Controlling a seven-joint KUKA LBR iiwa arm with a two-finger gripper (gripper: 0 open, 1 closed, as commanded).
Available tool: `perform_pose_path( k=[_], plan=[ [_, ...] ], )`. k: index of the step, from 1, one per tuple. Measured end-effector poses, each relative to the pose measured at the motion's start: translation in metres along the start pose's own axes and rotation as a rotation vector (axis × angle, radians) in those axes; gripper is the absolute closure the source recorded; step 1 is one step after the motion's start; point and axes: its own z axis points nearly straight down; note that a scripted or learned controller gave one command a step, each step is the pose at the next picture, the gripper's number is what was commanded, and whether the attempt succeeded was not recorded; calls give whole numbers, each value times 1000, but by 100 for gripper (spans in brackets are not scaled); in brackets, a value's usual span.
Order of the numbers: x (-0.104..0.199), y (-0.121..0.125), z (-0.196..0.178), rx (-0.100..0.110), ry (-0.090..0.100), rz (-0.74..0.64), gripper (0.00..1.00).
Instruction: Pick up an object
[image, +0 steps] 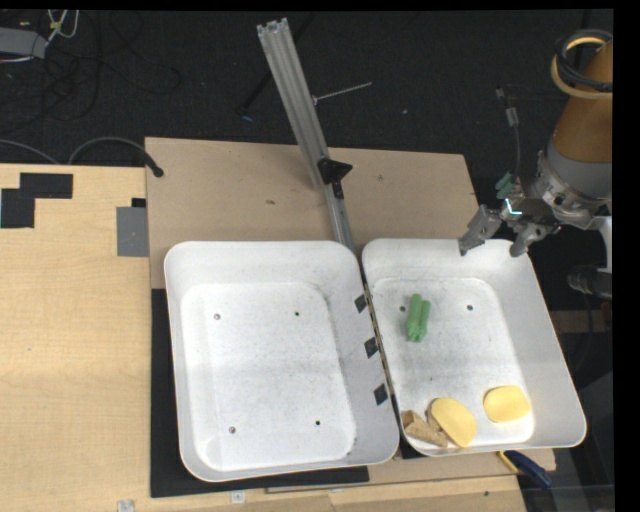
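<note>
Wooden bench (70, 330) carries two white bins, pincer (497, 237) hanging with fingers apart and nothing between them over far edge of right bin (560, 370), so approach step: next needs descent onto green piece (417, 318) mid-bin or yellow lumps (480, 412) near edge.

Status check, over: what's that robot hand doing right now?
Hand open, holding nothing, above right bin's far edge. Green piece and two yellow pieces untouched. Nothing blocking.

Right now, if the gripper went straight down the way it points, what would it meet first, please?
Probably the right bin near its far rim: the open gripper hangs above that corner, and the green object lies well aside. Depth is uncertain.
</note>
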Motion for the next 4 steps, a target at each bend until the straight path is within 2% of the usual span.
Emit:
perform_pose_path(
  k=[1,2,3,4],
  plan=[
    [0,1,-3,-5,-1,-2,0],
    [-7,-3,45,0,-1,2,0],
    [-1,-1,90,0,0,-1,0],
    [6,-5,151,2,1,1,0]
  ],
)
